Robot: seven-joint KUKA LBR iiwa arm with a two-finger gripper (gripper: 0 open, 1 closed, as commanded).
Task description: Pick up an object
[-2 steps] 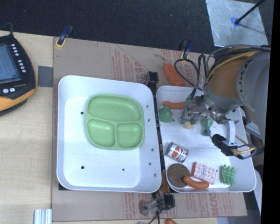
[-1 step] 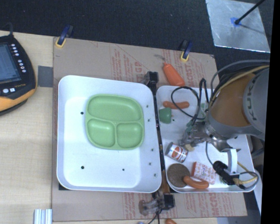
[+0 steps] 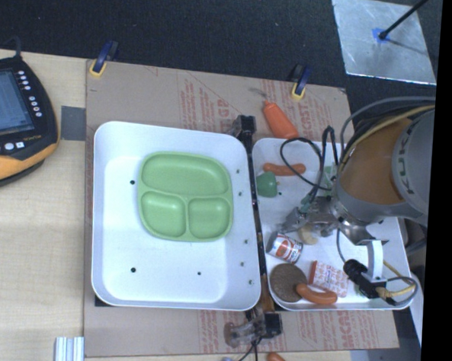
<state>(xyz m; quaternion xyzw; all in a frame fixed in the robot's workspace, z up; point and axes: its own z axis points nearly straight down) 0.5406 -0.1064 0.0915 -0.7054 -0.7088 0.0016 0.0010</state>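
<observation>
Gripper [image 3: 309,217] hanging low over right bin [image 3: 394,238], metal fingertips tangled among clutter; open or closed impossible to tell. Lying just below: small red-and-white can [image 3: 286,249] on its side, round brown disc [image 3: 285,281], glossy orange sausage shape [image 3: 315,296], flat printed packet [image 3: 329,276]. Sitting toward far end: green rounded lump [image 3: 267,185], thin orange stick [image 3: 283,169]. Resting in left bin [image 3: 117,207]: smooth pale-green divided plate [image 3: 185,195]. Lying outside on cardboard: orange carrot [image 3: 278,120].

Grey arm [image 3: 379,174] reaches in from right, pincer [image 3: 309,216] lowered.
</observation>
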